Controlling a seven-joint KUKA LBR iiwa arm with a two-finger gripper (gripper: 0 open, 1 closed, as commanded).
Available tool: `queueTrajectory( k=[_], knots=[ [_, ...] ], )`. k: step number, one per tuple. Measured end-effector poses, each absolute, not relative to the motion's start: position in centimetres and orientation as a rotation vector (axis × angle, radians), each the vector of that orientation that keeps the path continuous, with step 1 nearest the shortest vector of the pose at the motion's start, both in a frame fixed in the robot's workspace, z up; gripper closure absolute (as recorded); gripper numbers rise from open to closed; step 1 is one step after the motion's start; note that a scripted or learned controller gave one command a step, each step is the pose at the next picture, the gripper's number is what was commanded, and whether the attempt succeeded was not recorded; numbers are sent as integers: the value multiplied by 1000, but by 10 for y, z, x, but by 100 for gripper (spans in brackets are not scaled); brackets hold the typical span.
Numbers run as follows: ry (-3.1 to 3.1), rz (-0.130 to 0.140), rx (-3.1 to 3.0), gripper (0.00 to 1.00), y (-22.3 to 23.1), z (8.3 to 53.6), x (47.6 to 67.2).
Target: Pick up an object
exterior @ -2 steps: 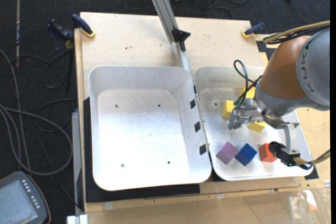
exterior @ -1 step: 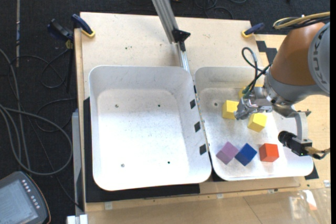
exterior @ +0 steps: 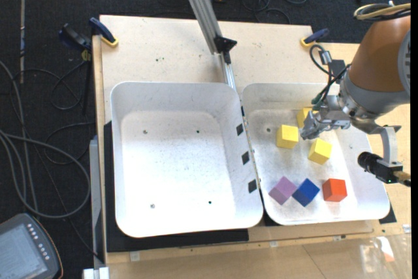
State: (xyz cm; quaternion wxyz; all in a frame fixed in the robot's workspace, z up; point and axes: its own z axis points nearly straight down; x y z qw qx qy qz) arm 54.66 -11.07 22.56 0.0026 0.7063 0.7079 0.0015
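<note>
Camera view: the hand (exterior: 313, 127) hangs low in the right bin (exterior: 261, 101); whether it grips anything cannot be told. One yellow block (exterior: 287, 136) lies just to its left, another (exterior: 320, 151) just below it, and a third (exterior: 303, 116) peeks out behind it. Nearer the front rim sit matte purple (exterior: 283, 190), blue (exterior: 305, 192) and orange-red (exterior: 334, 189) cubes, on the smooth, speckled white plastic

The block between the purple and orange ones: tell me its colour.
Blue. The block sits in the right bin, clearest in the camera view.
</note>
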Motion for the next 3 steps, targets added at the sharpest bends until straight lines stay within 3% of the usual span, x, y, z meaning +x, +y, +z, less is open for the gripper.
queueTrajectory(
  k=[1, 3],
  knots=[
    [2219, 4, 2215, 100, -118, 271, 549],
    [2231, 4, 2212, 100, -2, 263, 576]
  ],
)
